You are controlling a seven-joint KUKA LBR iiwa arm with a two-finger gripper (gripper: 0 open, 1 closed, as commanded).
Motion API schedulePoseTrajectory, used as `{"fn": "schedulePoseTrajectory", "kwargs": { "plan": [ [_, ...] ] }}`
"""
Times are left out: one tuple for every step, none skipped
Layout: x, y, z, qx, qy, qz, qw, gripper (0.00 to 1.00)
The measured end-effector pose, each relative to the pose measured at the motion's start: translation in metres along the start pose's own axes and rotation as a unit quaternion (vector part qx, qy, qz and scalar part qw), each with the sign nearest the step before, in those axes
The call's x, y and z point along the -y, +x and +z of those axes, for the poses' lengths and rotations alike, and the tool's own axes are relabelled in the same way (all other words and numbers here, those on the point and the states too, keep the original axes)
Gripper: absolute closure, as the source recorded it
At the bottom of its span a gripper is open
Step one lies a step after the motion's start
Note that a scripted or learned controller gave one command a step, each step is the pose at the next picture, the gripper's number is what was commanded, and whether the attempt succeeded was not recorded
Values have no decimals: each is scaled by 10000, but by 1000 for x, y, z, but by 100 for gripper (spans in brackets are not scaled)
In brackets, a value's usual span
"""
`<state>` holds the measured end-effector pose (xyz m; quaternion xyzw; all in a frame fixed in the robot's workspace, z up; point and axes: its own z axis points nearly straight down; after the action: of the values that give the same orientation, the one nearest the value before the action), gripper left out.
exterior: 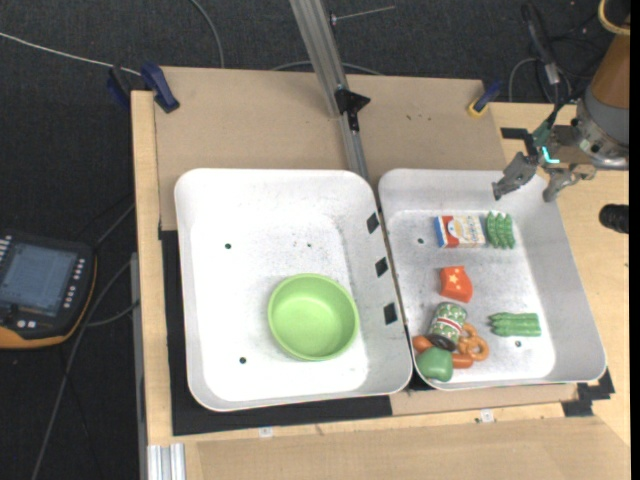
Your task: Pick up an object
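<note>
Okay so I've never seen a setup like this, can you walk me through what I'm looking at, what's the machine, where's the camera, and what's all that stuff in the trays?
One camera looks down at a slant on a bench. The arm reaching in from the right is a robot; its gripper, fingers spread, hangs above the right bin's far corner, holding nothing. The left bin holds a green bowl. The right bin holds a small carton, a red block, two green ridged pieces and a heap of small toys in the near corner.

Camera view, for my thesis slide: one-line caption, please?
Gripper, jaws open, above the right bin's far edge; green bowl in the left bin.
</note>
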<state>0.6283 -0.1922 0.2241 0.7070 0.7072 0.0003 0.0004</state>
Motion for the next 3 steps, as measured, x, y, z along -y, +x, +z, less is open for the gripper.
{"fn": "schedulePoseTrajectory", "kwargs": {
  "plan": [
    [0, 0, 0, 0, 1, 0, 10000, 0],
    [9, -2, 57, -4, 25, 2, 10000, 0],
    [12, -6, 100, -3, 18, 1, 10000, 0]
  ]
}}
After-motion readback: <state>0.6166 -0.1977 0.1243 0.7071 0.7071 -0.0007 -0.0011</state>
